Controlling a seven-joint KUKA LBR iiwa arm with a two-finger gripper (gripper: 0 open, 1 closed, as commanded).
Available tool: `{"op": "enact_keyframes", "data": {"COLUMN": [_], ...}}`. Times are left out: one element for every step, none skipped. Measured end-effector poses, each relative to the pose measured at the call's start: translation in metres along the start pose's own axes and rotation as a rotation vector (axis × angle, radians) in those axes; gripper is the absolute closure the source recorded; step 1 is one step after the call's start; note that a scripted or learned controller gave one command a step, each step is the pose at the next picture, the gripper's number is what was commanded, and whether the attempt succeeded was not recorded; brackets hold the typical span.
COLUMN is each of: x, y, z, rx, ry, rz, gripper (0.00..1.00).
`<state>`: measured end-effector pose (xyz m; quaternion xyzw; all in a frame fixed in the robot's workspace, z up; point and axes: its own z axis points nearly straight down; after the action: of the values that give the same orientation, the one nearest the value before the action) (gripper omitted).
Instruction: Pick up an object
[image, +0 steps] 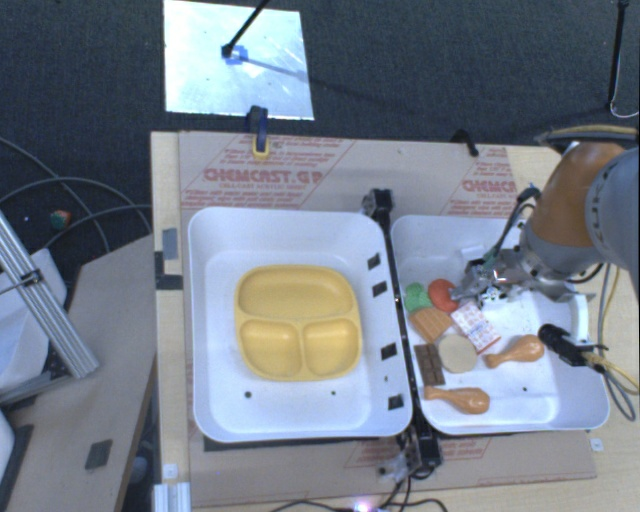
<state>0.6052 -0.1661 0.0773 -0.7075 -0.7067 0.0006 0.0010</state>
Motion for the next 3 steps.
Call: {"op": "enact_keyframes", "data": {"x": [0.064,0.044,0.102], "y": [0.068,0.012,0.068], "z": [-0.01,-0.009,-0.115], "rx": [-0.012,-0.004,-0.018], "ry": [0.0,-0.001,-0.001], "rz": [-0.012,0.0,-0.012], "gripper": [0.0,0.0,0.0]}}
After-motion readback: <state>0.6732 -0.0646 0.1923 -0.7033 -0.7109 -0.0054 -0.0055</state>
